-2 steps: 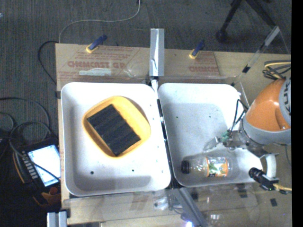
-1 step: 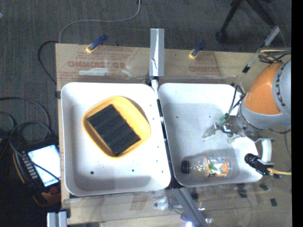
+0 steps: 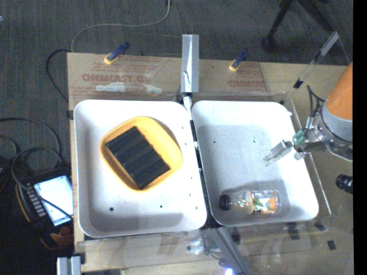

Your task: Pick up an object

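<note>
- Surface (image 3: 80,85): brown board carrying two shallow white bins side by side; a grey upright strip (image 3: 190,65) stands at the far edge, at the seam between the bins.
- Left bin (image 3: 86,211): holds a yellow dish (image 3: 172,145) lying slightly toward the bin's far half, tilted at an angle to the bin walls. A dark ribbed block (image 3: 137,156) rests inside the dish.
- Right bin (image 3: 241,125): holds a small bottle (image 3: 252,202) lying on its side along the near wall, dark cap pointing toward the left bin, orange and green label, pale liquid inside.
- Arm (image 3: 344,102): enters over the right edge of the right bin; orange band visible above a grey wrist.
- Gripper (image 3: 280,150): sits above the right part of the right bin, near its right wall, pointing toward the bin's middle. Cannot tell how the gripper is set at this angle. Nothing visible in it.
- Bottle lies nearer the near edge than the gripper, apart from it, no contact.
- Two clamps with yellow and blue handles (image 3: 116,52) (image 3: 238,59) sit at the far edge of the surface.
- Floor left of the surface: black cables (image 3: 34,136) and a handheld pendant with a lit screen (image 3: 51,196).
</note>
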Robot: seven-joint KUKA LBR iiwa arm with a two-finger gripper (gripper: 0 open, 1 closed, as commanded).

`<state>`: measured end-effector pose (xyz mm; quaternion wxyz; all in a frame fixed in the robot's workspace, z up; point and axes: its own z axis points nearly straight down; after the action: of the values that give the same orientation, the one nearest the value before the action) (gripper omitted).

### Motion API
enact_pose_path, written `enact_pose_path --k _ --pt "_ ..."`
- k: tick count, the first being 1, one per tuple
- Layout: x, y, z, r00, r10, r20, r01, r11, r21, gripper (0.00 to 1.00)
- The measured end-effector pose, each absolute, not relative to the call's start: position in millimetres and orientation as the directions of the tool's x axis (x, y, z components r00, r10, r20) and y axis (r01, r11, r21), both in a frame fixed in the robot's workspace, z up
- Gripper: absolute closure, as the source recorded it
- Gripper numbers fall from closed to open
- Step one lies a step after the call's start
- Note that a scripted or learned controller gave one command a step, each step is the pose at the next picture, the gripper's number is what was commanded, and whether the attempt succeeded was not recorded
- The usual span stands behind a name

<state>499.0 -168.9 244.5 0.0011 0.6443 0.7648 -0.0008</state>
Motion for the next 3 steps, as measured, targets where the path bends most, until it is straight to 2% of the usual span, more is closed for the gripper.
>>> enact_pose_path --k 1,2,3 --pt "484.2 -155.5 189.4 -0.304 0.953 0.0 0.953 0.304 -0.001 0.0" --pt "488.9 -167.4 91.9 -0.371 0.929 -0.01 0.929 0.371 0.013 0.0" --pt "490.8 -165.5 102.4 -0.372 0.928 -0.008 0.928 0.372 0.018 1.0"
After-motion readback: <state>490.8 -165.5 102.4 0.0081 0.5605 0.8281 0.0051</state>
